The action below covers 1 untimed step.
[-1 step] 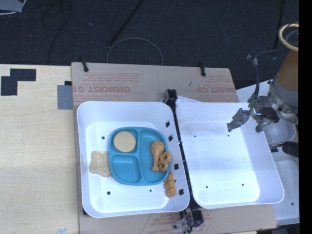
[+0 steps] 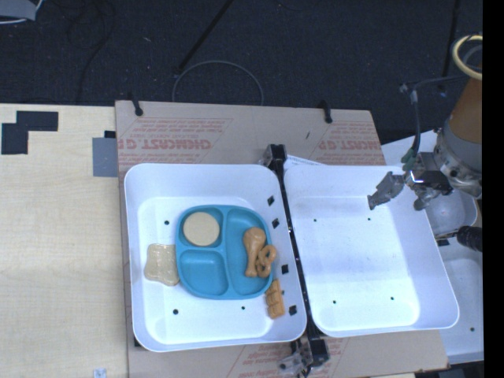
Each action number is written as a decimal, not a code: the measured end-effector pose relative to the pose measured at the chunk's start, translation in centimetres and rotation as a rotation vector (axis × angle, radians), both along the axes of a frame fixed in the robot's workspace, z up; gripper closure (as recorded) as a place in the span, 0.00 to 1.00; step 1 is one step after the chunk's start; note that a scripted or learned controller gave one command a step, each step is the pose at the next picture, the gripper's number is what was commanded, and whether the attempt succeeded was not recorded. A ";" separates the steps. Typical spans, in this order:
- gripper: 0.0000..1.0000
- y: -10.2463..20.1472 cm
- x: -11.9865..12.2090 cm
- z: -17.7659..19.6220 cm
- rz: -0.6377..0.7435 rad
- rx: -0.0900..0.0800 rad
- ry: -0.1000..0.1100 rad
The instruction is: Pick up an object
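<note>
In the left bin (image 2: 150,321) lies a blue divided plate (image 2: 211,278). A round tan biscuit (image 2: 201,228) rests in its upper left section and a brown pretzel-shaped piece (image 2: 259,252) in its right section. A pale toast-like piece (image 2: 161,264) lies against the plate's left edge. A small brown piece (image 2: 275,299) sits by the plate's lower right corner. My gripper (image 2: 403,194) hangs over the upper right part of the right bin (image 2: 370,298), far from all these objects. Its fingers are spread, with nothing between them.
A black divider (image 2: 287,242) joins the two bins. Both rest on a cardboard sheet (image 2: 236,136) on the wooden bench (image 2: 55,250). The arm's grey wrist with its orange band (image 2: 466,124) stands at the right edge.
</note>
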<state>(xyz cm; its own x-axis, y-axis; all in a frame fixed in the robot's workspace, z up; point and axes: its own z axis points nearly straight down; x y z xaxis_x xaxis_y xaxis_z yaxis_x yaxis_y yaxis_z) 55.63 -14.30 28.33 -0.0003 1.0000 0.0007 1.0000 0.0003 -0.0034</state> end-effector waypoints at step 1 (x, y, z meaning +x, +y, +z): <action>0.00 0.9 -0.1 -5.0 -0.002 0.001 0.004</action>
